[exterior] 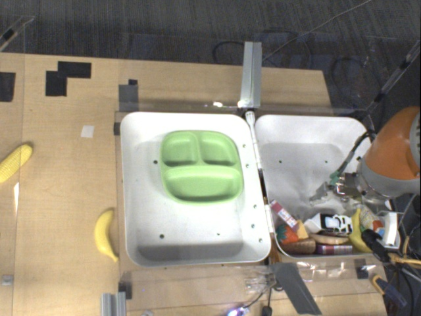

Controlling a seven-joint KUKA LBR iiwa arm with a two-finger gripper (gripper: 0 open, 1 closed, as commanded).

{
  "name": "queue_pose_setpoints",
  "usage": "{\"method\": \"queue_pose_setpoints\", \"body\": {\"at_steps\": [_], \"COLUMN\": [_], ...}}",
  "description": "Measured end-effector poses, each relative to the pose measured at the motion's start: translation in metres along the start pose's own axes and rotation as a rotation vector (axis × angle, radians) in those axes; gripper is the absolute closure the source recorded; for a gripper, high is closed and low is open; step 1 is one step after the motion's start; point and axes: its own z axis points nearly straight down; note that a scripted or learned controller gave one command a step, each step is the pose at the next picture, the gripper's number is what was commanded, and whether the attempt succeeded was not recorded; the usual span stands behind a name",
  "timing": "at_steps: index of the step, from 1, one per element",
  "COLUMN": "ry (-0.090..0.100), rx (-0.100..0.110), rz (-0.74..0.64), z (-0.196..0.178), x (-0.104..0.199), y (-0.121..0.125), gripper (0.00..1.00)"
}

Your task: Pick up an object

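Over right shallow white bin (pixel 296 143), near cluttered pile of small mixed objects (pixel 316 232): grey two-finger gripper (pixel 337 188) low. Jaws' state: cannot tell. Nothing visibly gripped; pick pending.

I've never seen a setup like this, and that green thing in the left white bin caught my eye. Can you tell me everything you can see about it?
The green tray is a pale green divided plate with rounded corners, looking like smooth plastic. It has three compartments: two smaller ones along the far side and one wide one on the near side, all without contents. It lies flat, right side up, near the middle of the left bin, resting on the bin's floor. Nothing else touches it.
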Motion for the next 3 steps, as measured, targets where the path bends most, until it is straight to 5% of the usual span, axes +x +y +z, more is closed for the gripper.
{"method": "queue_pose_setpoints", "body": {"at_steps": [1,2,3], "ry": [-0.005,-0.003,-0.003], "rx": [-0.008,-0.013,-0.013], "rz": [-0.077,-0.076,-0.076], "z": [-0.001,-0.011,-0.011], "x": [0.061,0.062,0.062], "y": [-0.025,-0.021,-0.021], "gripper": [0.00,1.00,0.00]}}
